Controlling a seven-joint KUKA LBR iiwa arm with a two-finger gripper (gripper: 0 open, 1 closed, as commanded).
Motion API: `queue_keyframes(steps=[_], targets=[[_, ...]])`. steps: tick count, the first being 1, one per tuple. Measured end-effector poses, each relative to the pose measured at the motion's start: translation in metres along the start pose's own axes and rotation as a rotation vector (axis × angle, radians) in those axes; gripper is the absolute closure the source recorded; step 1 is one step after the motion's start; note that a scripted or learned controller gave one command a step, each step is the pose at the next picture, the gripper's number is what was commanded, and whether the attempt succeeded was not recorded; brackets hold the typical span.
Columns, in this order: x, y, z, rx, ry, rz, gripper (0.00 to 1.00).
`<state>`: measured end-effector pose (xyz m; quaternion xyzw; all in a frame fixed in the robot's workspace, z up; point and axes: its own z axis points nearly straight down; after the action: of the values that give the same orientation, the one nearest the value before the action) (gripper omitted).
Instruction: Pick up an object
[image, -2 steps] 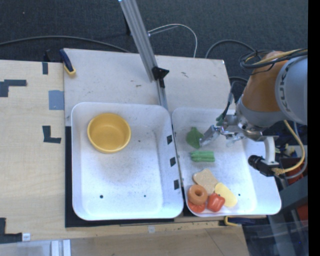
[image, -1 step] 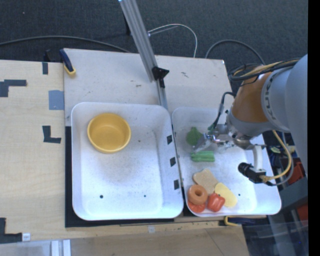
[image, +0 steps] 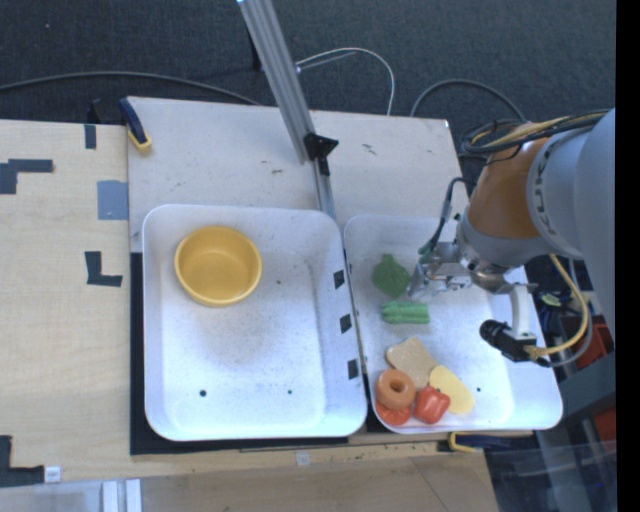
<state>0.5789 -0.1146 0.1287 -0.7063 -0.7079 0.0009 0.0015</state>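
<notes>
We see two white bins side by side on the tabletop (image: 400, 150). The left bin (image: 250, 400) holds a yellow bowl (image: 218, 264) near its far left corner. In the right bin (image: 500, 400) the gripper (image: 432, 275) hovers just beside a dark green toy (image: 390, 274), with a lighter green piece (image: 405, 313) below it. Toy bread (image: 410, 357), a donut (image: 395, 388), a red pepper (image: 431, 404) and a yellow piece (image: 453, 388) cluster at the near edge.

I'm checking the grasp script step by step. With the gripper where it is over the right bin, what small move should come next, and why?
Probably a short descent toward the green leafy toy. The gripper sits just beside it in the right bin, with nothing seen between its fingers, and the flat green piece lies close below.
</notes>
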Motion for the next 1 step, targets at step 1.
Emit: queue_keyframes(steps=[1], targets=[[-0.0016,-0.0091,-0.0492,-0.006,-0.001,0.002,1.0]])
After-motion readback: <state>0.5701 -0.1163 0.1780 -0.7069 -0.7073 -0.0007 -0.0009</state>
